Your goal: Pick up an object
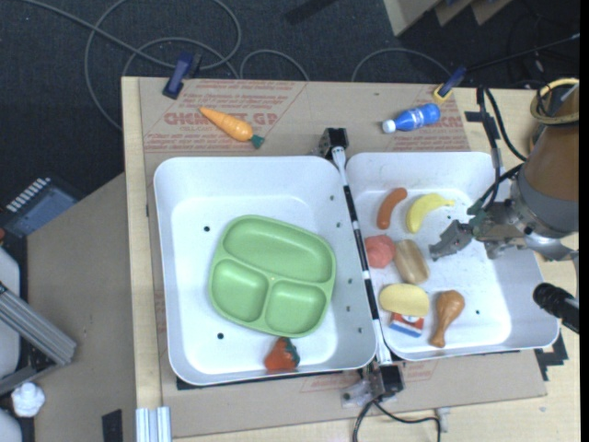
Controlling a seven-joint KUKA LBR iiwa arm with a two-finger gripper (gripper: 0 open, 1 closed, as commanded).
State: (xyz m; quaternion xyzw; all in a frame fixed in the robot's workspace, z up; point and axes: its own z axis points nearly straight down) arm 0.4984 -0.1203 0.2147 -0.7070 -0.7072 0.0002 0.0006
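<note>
Over the right bin (488,168), the claw (448,244) hovers beside a banana (425,211) and bread roll (411,263). Whether it is open, I cannot tell. Nothing visibly sits in it.

The grey arm reaches in from three o'clock, its orange band at about two o'clock of the frame, wrist angled down and toward nine o'clock. The gripper (451,240) sits low at the end of the wrist, pointing toward eight o'clock, with nothing seen clasped in it.
</note>
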